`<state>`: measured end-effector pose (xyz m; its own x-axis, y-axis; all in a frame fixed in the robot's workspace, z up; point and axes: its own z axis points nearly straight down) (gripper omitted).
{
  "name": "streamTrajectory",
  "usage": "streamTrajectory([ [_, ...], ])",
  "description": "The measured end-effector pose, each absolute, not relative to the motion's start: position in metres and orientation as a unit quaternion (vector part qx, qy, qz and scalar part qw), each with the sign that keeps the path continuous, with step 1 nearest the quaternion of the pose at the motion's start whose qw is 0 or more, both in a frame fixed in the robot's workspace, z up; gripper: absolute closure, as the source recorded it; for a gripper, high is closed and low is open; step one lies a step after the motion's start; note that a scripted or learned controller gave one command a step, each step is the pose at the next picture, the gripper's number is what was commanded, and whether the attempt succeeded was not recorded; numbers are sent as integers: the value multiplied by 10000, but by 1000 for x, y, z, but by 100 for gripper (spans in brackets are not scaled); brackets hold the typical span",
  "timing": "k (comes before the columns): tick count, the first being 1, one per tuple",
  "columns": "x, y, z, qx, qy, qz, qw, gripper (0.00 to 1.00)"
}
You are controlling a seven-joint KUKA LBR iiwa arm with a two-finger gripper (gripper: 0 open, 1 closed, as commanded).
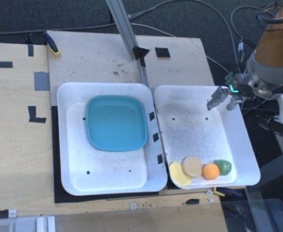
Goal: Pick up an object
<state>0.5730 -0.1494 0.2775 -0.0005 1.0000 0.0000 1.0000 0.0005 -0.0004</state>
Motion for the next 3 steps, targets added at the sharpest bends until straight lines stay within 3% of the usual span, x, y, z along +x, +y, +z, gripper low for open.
streamTrajectory([
  [1, 573, -149, 277, -7069, -7073, 2, 2, 0],
  [3, 564, -142, 189, -7068, -7074, 12, 17, 0],
])
